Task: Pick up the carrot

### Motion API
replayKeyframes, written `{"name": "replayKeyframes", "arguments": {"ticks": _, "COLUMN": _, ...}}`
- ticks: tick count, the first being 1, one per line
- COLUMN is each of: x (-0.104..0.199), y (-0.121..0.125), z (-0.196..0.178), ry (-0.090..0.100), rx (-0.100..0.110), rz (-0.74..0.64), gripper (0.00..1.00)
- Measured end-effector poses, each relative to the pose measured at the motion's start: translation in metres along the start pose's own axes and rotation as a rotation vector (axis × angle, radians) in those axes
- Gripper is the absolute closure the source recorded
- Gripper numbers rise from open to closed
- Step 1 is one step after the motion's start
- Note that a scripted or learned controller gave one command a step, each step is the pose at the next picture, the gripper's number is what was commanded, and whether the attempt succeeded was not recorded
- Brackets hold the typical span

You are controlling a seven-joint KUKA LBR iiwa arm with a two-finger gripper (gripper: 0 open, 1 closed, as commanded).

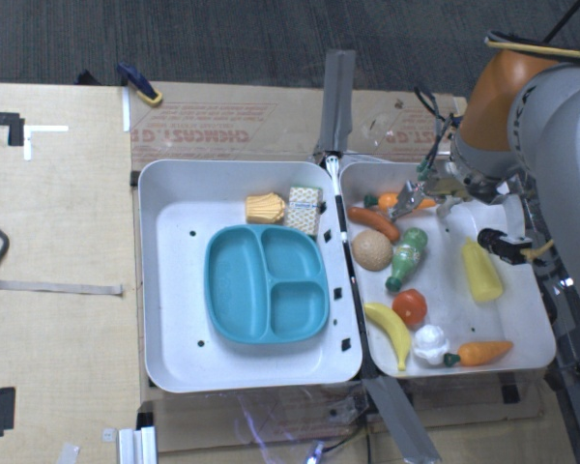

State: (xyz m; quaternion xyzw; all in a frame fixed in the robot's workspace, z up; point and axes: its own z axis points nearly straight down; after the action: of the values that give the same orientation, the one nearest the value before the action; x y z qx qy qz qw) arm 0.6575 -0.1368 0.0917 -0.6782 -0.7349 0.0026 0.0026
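Carrots show twice to us: one carrot [481,353] lies at the right bin's [522,361] lower edge, another at its top, touching the gripper [413,197]; we cannot tell the jaws' state.

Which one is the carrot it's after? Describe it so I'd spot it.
Look in the right bin, at its near right corner. The carrot lies there, beside a white garlic bulb: orange and tapered with a green stub, unlike the yellow banana.

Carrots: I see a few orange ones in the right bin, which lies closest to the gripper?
The small carrot at the bin's back edge, right beside the gripper. The long carrot lies farther forward; another carrot sits at the front.
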Motion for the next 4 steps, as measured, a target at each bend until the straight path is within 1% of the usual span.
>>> {"name": "replayKeyframes", "arguments": {"ticks": 1, "x": 0.024, "y": -0.006, "z": 0.006, "ry": -0.005, "rx": 0.030, "rz": 0.345, "gripper": 0.00}}
{"name": "replayKeyframes", "arguments": {"ticks": 2, "x": 0.039, "y": 0.004, "z": 0.000, "ry": 0.001, "rx": -0.002, "rz": 0.800, "gripper": 0.00}}
{"name": "replayKeyframes", "arguments": {"ticks": 3, "x": 0.039, "y": 0.004, "z": -0.010, "ry": -0.001, "rx": -0.001, "rz": 0.795, "gripper": 1.00}}
{"name": "replayKeyframes", "arguments": {"ticks": 4, "x": -0.054, "y": -0.043, "z": -0.017, "ry": 0.001, "rx": -0.006, "rz": 0.579, "gripper": 1.00}}
